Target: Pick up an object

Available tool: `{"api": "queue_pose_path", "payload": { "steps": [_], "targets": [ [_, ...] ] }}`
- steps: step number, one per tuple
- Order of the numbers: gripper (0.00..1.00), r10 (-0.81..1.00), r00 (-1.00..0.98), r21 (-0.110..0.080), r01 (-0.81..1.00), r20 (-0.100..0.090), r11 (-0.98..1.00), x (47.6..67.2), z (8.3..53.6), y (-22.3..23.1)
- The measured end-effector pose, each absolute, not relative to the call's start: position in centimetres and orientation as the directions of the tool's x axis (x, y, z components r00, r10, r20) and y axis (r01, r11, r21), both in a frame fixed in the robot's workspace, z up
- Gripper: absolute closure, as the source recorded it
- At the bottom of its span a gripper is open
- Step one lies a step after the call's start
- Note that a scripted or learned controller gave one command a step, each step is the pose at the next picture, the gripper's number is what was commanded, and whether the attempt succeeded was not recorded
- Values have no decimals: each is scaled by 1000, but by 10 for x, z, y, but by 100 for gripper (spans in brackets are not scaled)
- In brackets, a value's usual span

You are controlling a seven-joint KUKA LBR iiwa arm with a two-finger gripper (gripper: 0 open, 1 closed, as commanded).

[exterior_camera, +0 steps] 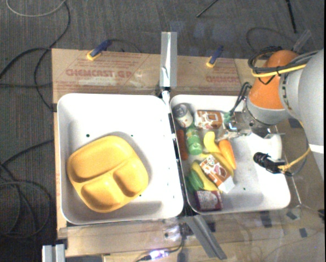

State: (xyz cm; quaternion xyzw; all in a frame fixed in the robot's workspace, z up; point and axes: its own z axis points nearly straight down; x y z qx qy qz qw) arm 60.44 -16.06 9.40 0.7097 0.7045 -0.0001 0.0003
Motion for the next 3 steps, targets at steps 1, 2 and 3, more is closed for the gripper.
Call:
{"api": "queue_pose_path", "payload": {
  "steps": [1, 2, 3],
  "targets": [
    [100, 952, -307, -4, 952, 0, 307, 612, 208, -139],
    [100, 788, -616, -3, 788, 3, 616, 545, 201, -106],
    [100, 858, -513, -5, 858, 3, 513, 490, 241, -49]
  ]
}}
